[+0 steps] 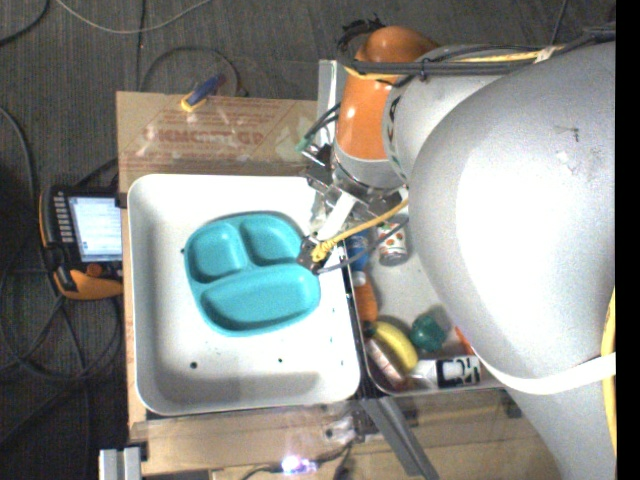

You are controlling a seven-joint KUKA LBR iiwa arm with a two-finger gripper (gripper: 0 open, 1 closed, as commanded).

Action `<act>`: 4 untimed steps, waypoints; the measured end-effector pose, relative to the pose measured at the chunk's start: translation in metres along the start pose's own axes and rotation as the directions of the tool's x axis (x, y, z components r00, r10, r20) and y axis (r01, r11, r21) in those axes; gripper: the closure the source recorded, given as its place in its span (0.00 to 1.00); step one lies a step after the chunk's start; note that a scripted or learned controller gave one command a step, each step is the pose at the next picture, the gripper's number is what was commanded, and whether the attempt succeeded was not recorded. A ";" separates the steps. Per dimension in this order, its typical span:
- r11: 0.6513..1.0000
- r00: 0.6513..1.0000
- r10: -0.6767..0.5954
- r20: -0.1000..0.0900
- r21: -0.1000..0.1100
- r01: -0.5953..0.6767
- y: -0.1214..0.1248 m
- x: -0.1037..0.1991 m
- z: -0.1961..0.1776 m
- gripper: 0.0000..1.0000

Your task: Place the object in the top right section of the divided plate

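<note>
Over the right edge of the divided plate (252,284) hangs the gripper (316,252). Whether it grips anything cannot be told. Plate's long axis runs left-right.

Turquoise divided plate (252,283), white bin (160,368)

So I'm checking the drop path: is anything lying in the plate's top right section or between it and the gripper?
Nothing visible does. The gripper sits at the right rim of the teal divided plastic plate, beside its top right section, which looks bare.

The divided plate (255,283) lies in the left bin (160,368), beside the right bin (400,383)
</note>
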State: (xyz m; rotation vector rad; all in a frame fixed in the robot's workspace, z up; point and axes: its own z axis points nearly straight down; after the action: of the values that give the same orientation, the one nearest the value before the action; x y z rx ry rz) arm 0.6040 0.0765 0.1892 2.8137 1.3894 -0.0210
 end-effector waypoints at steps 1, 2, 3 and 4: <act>0.954 0.954 0.299 -0.007 0.003 -0.299 -0.063 -0.034 -0.027 1.00; 0.988 0.988 0.156 -0.008 0.004 -0.156 -0.043 -0.126 0.009 1.00; 0.984 0.984 0.179 -0.007 0.004 -0.179 -0.086 -0.058 0.009 1.00; 0.998 0.998 0.056 -0.008 0.003 -0.056 -0.072 -0.021 0.001 1.00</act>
State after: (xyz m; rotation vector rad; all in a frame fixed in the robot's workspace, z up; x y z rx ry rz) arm 0.5337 0.1034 0.1885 2.8560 1.3127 -0.0117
